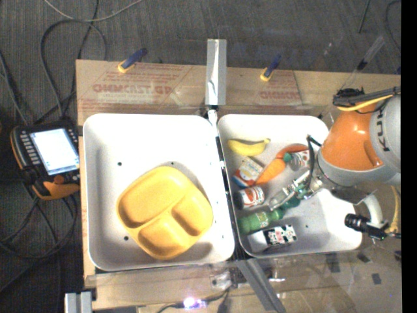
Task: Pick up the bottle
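Note:
A green bottle (255, 221) lies on its side near the front of the right bin (339, 235). My gripper (290, 194) reaches down into this bin from the right, just above and to the right of the bottle's neck end. It hangs very close to the bottle, and whether they touch is unclear. The orange band of the arm (348, 142) sits over the bin's right side and hides part of the floor there.
In the right bin lie a banana (247, 146), an orange carrot-like piece (272, 168), a small can (251, 195), a packet (247, 170) and a black-and-white carton (280, 236). The left bin (104, 142) holds a yellow divided tray (164, 210).

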Motion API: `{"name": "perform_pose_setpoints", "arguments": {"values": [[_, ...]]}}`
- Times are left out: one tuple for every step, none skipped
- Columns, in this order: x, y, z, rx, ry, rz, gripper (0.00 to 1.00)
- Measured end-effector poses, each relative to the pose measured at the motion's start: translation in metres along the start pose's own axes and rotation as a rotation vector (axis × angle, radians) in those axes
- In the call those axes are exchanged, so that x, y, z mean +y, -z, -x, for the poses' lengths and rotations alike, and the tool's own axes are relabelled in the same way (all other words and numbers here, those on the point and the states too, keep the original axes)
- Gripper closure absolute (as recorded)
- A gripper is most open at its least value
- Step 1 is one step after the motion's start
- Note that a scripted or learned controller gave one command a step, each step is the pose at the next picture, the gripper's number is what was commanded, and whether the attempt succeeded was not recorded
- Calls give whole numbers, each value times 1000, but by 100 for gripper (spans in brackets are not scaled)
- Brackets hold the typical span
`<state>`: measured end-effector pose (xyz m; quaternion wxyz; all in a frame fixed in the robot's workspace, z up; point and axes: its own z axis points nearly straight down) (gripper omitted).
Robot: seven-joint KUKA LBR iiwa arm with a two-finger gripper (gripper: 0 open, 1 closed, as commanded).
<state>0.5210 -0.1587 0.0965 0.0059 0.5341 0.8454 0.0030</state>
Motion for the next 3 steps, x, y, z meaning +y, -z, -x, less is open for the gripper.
{"name": "perform_pose_setpoints", "arguments": {"values": [[65, -7, 9, -3, -484, -5, 100], [85, -7, -20, -10, -666, -1, 100], [135, 82, -21, -1, -694, -23, 100]]}}
